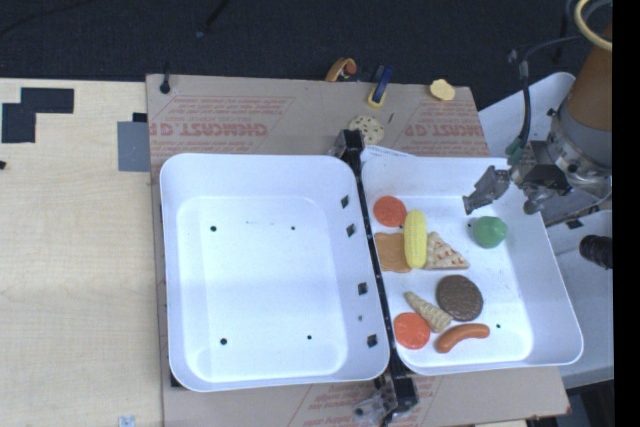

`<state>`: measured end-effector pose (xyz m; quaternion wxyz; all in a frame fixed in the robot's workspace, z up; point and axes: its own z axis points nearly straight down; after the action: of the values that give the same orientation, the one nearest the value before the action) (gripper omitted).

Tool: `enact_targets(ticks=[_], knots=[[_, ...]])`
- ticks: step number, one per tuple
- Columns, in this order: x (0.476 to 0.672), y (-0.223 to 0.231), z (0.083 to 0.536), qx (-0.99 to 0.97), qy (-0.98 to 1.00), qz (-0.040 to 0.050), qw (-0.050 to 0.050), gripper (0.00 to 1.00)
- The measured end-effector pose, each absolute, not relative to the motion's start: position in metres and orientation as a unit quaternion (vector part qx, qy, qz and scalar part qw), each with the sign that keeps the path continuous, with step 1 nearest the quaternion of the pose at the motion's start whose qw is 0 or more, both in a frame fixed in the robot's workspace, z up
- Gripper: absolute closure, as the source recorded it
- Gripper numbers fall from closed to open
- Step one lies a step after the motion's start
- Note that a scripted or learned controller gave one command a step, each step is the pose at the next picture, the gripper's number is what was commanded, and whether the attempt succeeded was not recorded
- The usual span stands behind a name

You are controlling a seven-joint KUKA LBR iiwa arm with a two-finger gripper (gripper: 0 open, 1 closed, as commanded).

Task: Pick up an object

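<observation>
The right bin [545, 315] holds several toy foods. A green ball [489, 232] lies near its upper right. Left of it are a red disc [390, 211], a yellow corn cob [415, 237], a tan toast [392, 253] and a wafer wedge [446, 255]. Lower down sit a brown patty [460, 297], a cone [428, 311], a red tomato slice [411, 330] and a sausage [462, 336]. My gripper [511, 195] hangs open just above and slightly right of the green ball, with nothing between its two dark fingers [486, 189].
The left bin [175, 215] sits beside the right one, and a black divider [365, 245] runs between them. On the cardboard behind the bins lie a spotted cookie [367, 128], a yellow piece [442, 90], a blue clip [378, 87] and an orange ring [341, 70].
</observation>
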<state>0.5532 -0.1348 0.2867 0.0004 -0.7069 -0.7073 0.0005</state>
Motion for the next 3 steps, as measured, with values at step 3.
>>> enact_targets(ticks=[3], knots=[[0.644,0.065,0.283,-0.704,-0.710,-0.0014,0.001,0.00]])
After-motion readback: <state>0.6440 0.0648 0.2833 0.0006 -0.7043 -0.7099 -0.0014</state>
